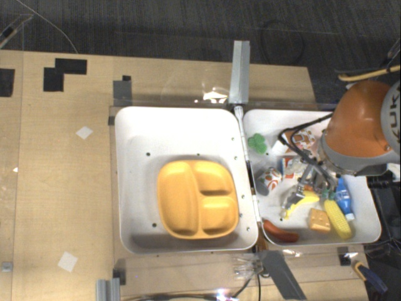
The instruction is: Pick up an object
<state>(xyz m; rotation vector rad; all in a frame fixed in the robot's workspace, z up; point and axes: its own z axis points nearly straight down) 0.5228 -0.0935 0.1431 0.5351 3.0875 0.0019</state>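
Gripper (305, 190) low in crowded right bin (374, 231) — finger state unclear; banana (299, 200) just beneath.

Overhead view: a yellow divided plastic tray (197, 199) lies in the left white bin (135, 137), while the gripper (306, 190) hangs over toy foods, including a yellow corn cob (336, 219), in the right white bin (369, 227).
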